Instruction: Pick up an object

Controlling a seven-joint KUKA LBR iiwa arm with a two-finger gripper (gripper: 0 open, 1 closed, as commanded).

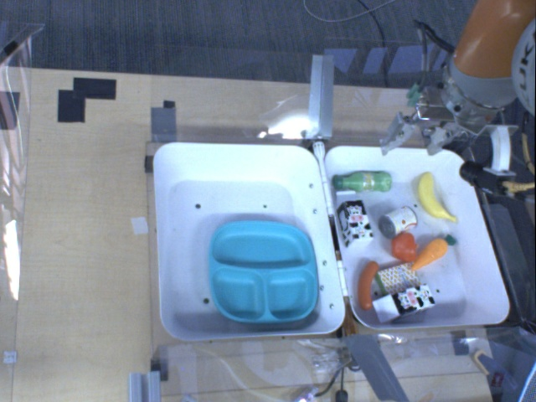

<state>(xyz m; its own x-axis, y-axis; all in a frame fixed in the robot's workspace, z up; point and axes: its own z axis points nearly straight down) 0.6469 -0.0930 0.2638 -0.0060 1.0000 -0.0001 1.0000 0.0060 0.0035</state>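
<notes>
Objects all sit in the right bin [486,308]: green bottle [363,181], banana [435,197], can [399,220], carrot [428,254], two cow-print cartons [354,222], a red piece [404,245]. We see the tool [417,136] open with nothing between its fingers, above the bin's far rim, apart from every item. Left bin [180,174] holds a blue tray [263,270].
</notes>
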